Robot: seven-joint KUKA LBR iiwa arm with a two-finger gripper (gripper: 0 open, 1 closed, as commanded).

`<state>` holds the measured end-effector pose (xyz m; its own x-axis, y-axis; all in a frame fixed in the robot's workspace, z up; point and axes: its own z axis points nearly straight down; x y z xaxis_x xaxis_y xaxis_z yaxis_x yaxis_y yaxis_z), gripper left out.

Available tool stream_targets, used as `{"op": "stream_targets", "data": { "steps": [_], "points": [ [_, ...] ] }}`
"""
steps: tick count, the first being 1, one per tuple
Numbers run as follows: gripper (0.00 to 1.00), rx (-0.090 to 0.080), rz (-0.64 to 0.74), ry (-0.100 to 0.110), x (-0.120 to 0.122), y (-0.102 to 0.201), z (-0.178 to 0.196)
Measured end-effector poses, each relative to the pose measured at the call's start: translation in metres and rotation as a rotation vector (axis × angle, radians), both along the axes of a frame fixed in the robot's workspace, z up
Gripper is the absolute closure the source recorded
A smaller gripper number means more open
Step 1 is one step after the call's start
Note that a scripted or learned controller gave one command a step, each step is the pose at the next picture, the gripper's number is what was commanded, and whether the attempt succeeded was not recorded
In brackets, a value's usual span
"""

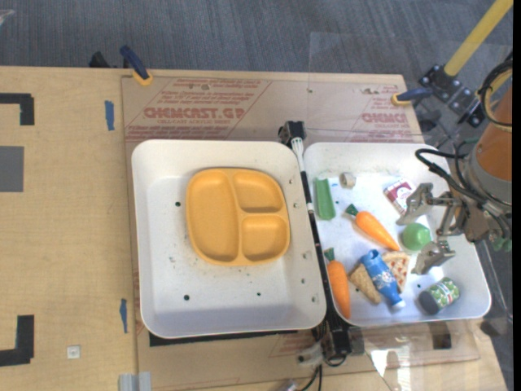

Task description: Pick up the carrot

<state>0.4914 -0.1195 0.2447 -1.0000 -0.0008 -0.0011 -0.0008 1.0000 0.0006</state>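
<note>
Two carrots lie in the right bin (358, 166). One carrot (374, 228) with a green top lies slantwise in the bin's middle. A second carrot (338, 287) lies along the bin's left wall near the front. My gripper (428, 228) hangs over the right part of the bin, fingers spread open, one fingertip (417, 199) at the back and one at the front. A green ball (417, 235) sits between them. The nearer carrot lies just left of the gripper, apart from it.
The left bin (155, 243) holds a yellow divided plate (238, 216). In the right bin also lie a green stick (325, 198), a blue bottle (381, 278), a pizza slice (396, 266), a bread piece (363, 284), a dark can (440, 295) and a red-white packet (398, 192).
</note>
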Motion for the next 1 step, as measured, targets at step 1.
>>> {"op": "stream_targets", "data": {
  "steps": [1],
  "points": [
    [0.00, 0.002, -0.019, 0.006, 0.0460, 0.0160, -0.1383]
  ]
}}
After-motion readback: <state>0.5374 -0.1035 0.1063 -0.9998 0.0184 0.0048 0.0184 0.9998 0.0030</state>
